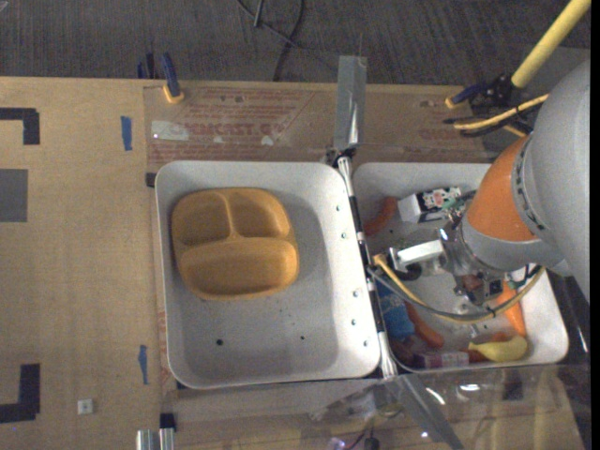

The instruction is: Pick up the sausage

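Two white bins (253, 364) on a tan desk (75, 289), dark carpet (422, 17) beyond. One yellow plate (234, 242). One reddish sausage (380, 219) right of the plate, across the divider. Jaws released or clenched: can't tell.

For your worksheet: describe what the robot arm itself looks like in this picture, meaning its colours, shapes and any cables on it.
The arm is made of rounded, smooth grey segments, with a bright orange band above the wrist. Below the band sits a metal-coloured wrist and gripper assembly with boxy silver parts. A yellow cable and thin dark cables loop beneath it.
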Robot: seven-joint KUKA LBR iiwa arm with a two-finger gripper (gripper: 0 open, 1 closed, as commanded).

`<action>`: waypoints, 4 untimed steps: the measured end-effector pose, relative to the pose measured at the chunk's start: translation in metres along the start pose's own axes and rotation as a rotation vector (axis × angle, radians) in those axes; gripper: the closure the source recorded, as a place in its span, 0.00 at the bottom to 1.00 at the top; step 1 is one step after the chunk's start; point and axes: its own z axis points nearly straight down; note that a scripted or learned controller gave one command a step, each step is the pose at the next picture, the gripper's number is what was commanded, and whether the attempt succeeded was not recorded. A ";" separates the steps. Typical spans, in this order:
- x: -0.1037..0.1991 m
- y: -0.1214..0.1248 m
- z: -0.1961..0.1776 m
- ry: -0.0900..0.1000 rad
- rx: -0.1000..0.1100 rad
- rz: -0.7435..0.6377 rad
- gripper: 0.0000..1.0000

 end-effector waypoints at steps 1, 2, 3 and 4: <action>-0.040 -0.013 -0.002 0.007 -0.006 -0.137 0.00; 0.050 0.011 0.000 0.002 -0.005 -0.303 0.00; 0.115 0.042 -0.004 -0.037 0.029 -0.197 0.00; 0.015 0.024 -0.032 -0.005 0.001 -0.140 0.00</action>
